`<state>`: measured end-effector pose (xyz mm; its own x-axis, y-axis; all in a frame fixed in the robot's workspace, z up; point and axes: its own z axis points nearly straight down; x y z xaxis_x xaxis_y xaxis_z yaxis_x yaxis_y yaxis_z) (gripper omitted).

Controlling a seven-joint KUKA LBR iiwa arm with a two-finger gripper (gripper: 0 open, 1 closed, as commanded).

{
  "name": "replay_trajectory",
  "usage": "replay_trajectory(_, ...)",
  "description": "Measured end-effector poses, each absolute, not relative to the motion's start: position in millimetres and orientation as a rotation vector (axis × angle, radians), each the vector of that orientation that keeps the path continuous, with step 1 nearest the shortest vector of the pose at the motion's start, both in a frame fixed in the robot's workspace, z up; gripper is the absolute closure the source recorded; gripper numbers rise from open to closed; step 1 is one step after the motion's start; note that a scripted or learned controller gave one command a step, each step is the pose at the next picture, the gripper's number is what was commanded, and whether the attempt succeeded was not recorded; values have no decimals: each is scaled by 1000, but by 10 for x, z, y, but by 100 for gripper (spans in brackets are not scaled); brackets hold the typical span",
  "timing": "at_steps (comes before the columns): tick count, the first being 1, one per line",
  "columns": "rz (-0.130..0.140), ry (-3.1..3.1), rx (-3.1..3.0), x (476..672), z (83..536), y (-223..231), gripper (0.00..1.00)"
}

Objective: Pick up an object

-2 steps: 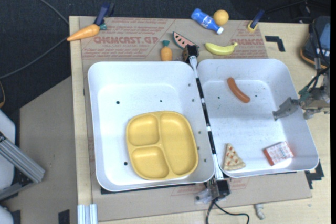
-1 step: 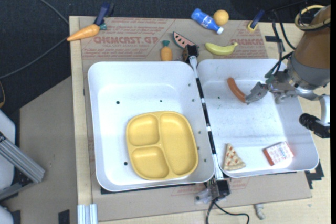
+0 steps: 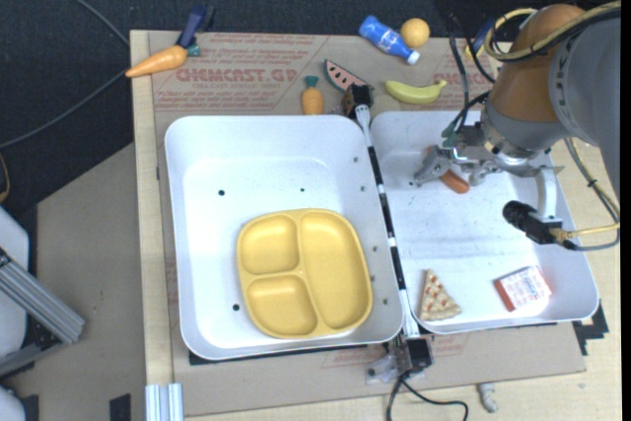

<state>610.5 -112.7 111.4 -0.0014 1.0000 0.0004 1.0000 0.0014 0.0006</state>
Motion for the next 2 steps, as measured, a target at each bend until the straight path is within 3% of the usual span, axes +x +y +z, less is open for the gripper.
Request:
replay_trajectory(1, 0, 2222, 2218, 6508, 845, -1160, 0)
replay_trajectory(2, 2, 2220, 2215, 6517, 954, -1160, 100)
